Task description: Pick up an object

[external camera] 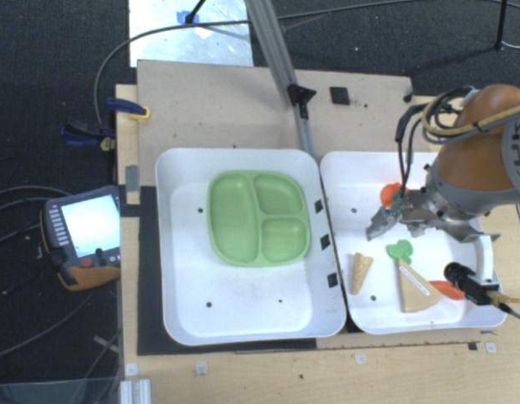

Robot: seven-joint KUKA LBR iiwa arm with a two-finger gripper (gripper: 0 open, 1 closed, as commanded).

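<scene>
Camera view, what I've got on screen: arm (483, 154) comes in from the right edge, grey body with a glossy orange band, bulky wrist sitting over the upper right part of the right bin (348, 175). Gripper (384, 224) hangs off the wrist toward the left, metallic grey, low over the bin floor around mid-height of the frame. I cannot tell if it's spread or pressed together; nothing visibly pinched.

Right bin, shallow white plastic with rounded corners, holds the pickable items. Small orange object (390, 194) just above the gripper, partly hidden by the wrist hardware. Green piece (400, 250), flat with lobed edges, just below and right of the gripper, apart from it. Tan cone-like wedge (361, 272) lower left of the green piece, matte. Larger tan triangular wedge (416, 291) below the green piece, with a pale stick-like strip across it. Orange-red piece (448, 289) beside that wedge at lower right, next to a black cylindrical part (466, 282) of the arm.

Left bin (180, 251), same white plastic, carries a light green divided plate (258, 217), smooth, rounded-square, three compartments.

Bench (209, 99) is bare tan board. Teach pendant (83, 236) with a lit screen at left of frame, on dark carpet.
</scene>
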